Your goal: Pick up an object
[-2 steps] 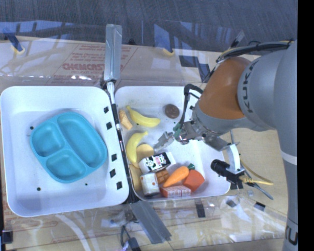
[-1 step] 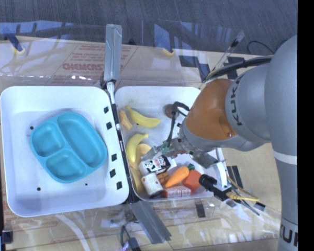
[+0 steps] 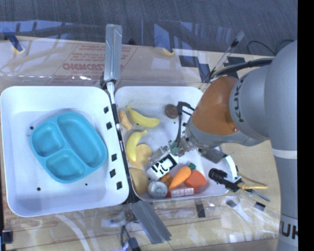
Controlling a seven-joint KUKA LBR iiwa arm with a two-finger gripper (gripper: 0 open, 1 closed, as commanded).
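The right bin holds a heap of toy food. At the back lies a yellow banana, with a second banana in front of it near the left wall. An orange carrot, a red-orange piece, a white and black box and a silver can crowd the front. My gripper hangs low over the middle of this bin, just above the box and carrot. The grey and orange wrist hides most of it.
A small brown disc sits at the back of the right bin. A pale yellow slice lies by the second banana. The left bin holds a blue divided plate. A metal divider stands between the bins.
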